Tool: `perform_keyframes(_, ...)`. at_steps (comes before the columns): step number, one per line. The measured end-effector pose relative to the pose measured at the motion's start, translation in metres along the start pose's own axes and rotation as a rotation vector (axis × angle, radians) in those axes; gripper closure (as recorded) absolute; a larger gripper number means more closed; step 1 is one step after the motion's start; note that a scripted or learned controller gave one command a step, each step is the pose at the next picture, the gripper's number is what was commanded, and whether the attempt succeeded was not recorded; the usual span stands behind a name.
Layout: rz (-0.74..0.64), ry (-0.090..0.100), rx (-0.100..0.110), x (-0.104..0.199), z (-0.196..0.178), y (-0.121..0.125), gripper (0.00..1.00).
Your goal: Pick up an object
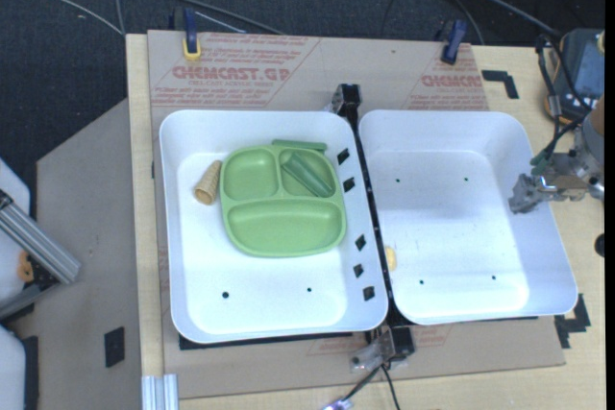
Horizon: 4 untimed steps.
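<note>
In the left bin (197,298) lies a green divided plate (283,228) with a dark green piece (309,174) in its upper right compartment. A flat green strip (300,146) lies just behind the plate. A tan cone (207,182) rests against the plate's left side. A small yellow object (389,256) sits at the left edge of the right bin (461,235), next to the divider. My gripper (525,194) hangs over the right bin's right wall, far from all these objects, and nothing shows in it.
Both bins rest on a cardboard-covered board (240,67) held by blue clamps (192,41) at the back. Black clips (360,245) line the seam between the bins. Cables and arm hardware (577,91) crowd the right edge.
</note>
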State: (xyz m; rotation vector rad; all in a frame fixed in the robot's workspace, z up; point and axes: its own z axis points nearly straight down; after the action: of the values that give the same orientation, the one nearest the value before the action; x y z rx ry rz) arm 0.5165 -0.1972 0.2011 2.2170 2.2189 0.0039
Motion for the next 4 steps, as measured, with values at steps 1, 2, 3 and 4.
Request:
perform_keyframes(1,0.0,-0.002,-0.003,-0.006,-0.063,0.005,1.0)
perform_keyframes(2,-0.006,0.003,0.001,0.046,-0.069,0.018,1.0)
perform_keyframes(3,-0.005,0.003,0.004,0.091,-0.068,0.028,1.0)
perform_keyframes(4,-0.004,0.003,0.004,0.135,-0.065,0.038,1.0)
